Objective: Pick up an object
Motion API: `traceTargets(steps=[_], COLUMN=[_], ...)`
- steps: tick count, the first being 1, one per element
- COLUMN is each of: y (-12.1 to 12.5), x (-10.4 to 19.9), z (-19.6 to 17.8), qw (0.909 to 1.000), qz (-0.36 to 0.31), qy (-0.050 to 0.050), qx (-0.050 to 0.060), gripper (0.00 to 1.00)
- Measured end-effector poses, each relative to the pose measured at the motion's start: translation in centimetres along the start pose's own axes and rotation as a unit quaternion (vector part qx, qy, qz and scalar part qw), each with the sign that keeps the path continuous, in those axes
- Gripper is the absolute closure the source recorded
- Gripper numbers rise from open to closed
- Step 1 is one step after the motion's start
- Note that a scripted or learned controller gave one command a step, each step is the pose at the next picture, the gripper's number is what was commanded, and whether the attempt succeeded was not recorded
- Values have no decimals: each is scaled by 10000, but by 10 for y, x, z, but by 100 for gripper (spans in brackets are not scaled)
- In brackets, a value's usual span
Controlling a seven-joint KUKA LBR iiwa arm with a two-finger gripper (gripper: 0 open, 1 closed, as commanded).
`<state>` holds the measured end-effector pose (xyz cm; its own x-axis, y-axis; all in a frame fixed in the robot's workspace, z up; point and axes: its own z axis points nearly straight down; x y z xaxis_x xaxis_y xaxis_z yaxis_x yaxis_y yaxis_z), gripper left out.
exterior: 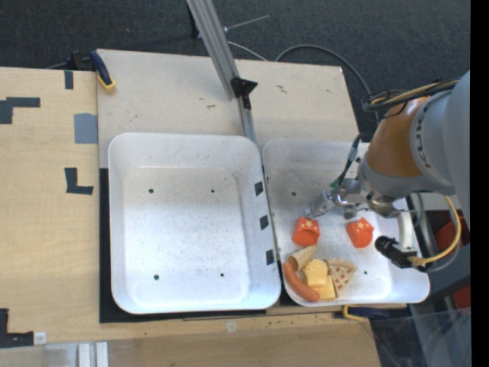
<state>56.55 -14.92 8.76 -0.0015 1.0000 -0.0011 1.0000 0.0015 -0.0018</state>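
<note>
Bench (191,90) | right bin (306,167): toy pile overlapping | fingers (330,202): grip unclear

No legible txt, labels or nos. anywhere (orange blocks (306,230) maybe carry marks, too blurry).

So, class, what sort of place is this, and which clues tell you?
Probably a robotics test bench. A robot arm reaches over two white bins on a taped wooden bench, with toy food set out for picking.

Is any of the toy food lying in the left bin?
No: the orange pieces, the sausage and the yellow pieces all lie in the right bin.
</note>
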Motion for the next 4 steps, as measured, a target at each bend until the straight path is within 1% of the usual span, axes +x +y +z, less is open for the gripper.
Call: traceTargets(steps=[1, 2, 3, 4], y=[0, 9, 13, 7], x=[1, 7, 12, 10], z=[-11, -66, -128, -188], qw=[10000, 10000, 10000, 10000], qz=[-4, -4, -4, 0], qy=[4, 1, 0, -3], qx=[-2, -29, -33, -37], gripper=[100, 100, 100, 100])
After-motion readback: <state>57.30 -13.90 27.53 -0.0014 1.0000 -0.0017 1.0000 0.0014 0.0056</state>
